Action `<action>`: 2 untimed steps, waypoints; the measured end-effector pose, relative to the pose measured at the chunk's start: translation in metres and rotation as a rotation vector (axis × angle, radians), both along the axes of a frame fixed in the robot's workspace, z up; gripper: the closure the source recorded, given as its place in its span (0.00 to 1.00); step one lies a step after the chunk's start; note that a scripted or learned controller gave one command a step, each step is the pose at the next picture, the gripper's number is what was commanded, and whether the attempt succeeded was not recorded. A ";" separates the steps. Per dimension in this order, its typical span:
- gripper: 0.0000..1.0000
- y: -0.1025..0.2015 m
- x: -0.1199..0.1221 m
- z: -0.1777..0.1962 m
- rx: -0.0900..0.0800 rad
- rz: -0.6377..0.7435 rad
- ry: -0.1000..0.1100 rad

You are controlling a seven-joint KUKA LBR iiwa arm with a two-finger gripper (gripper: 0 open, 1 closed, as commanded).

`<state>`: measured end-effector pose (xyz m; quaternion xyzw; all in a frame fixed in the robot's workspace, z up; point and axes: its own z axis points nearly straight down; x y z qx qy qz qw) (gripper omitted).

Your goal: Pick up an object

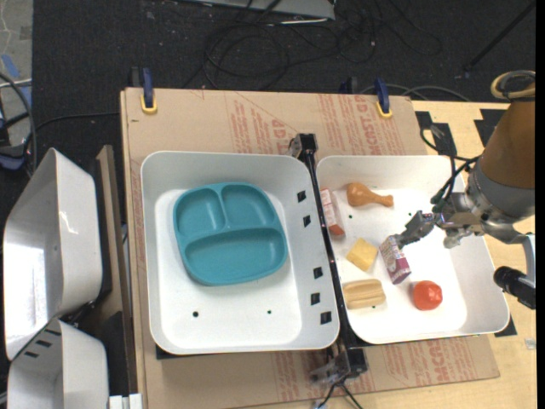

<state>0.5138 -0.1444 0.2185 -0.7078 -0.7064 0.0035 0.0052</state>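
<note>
The gripper (415, 228) reaches in from the right over the right bin (477, 313), its dark fingers slightly parted just above the far end of a small purple carton (396, 261), with nothing visibly held between them. The carton lies near the middle of that bin, its long axis running from far-left to near-right, between a yellow cheese block (362, 254) on its left and a red tomato (427, 294) nearer and to the right

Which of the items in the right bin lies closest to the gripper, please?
The purple carton, just below the gripper; the tomato, cheese wedge and others lie farther off.
</note>
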 end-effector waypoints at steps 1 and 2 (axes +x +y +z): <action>0.00 0.000 0.003 0.006 -0.002 0.003 -0.011; 0.00 -0.003 -0.007 -0.051 -0.001 -0.001 -0.006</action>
